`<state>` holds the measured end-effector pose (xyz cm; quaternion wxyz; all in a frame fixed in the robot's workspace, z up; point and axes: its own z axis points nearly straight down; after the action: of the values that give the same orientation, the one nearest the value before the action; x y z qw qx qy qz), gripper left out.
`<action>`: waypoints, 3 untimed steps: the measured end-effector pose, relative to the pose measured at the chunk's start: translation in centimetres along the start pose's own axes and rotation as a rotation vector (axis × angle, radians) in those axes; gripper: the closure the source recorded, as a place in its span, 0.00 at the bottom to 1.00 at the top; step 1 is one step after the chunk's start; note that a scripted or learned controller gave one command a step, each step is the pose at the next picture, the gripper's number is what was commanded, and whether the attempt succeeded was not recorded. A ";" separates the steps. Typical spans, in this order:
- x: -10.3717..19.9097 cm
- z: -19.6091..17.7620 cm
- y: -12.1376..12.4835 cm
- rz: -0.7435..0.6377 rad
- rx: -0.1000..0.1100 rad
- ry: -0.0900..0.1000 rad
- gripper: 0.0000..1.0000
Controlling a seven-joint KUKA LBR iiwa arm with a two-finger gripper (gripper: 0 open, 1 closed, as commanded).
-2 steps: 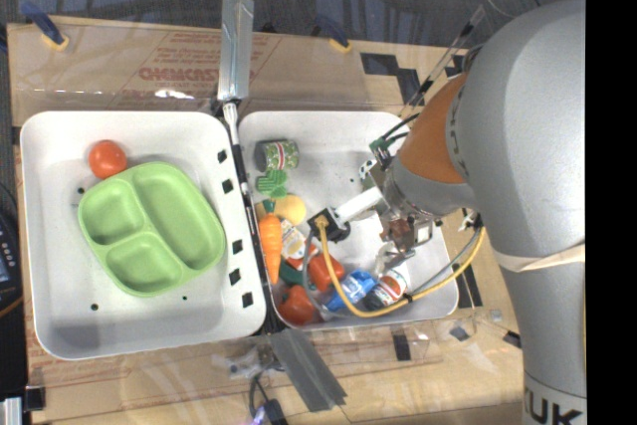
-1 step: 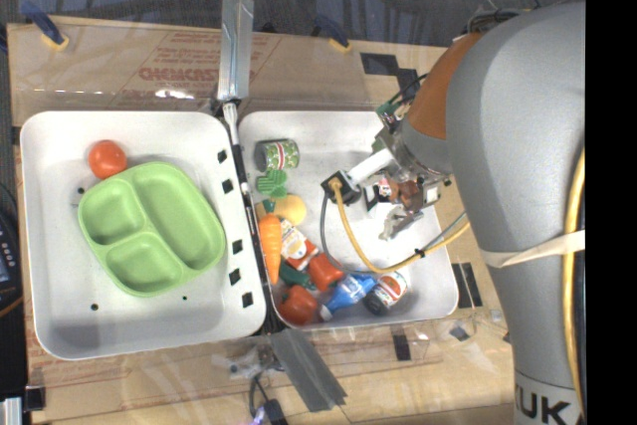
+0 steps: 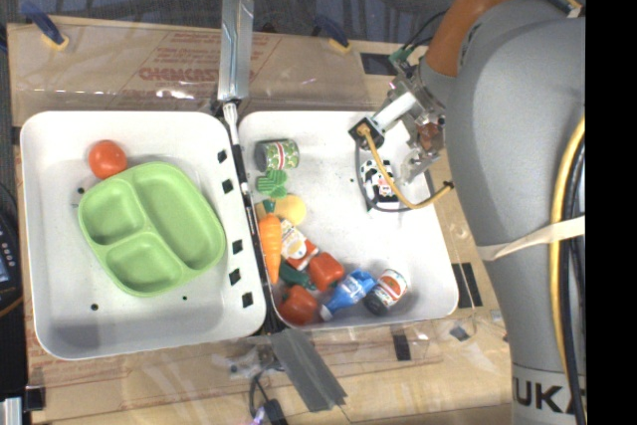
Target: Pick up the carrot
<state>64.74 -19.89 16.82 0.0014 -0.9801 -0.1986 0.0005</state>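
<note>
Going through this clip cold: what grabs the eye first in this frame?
The big grey arm fills the right side, its gripper hanging over the right bin. In the left bin, a green divided plate sits beside a red tomato. The carrot lies in a toy cluster along the right bin's left wall.

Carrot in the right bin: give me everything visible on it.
The carrot is a small orange toy, plastic-looking, tapered, lying flat and running roughly top to bottom in the view, its green leafy top toward the far side. It sits in the right bin, hard against the left wall by the divider. A yellow toy and a small printed packet crowd its right side, seemingly touching. The gripper is off to its right, not on it.
</note>
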 end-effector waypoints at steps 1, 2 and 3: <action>-0.5 7.8 -7.1 0.054 0.004 -0.004 0.00; 2.6 -2.4 -18.6 0.140 -0.001 0.002 0.00; 2.5 -2.1 -20.7 0.048 0.003 -0.007 0.00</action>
<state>58.99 0.14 19.01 0.0023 -0.9846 -0.1748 0.0040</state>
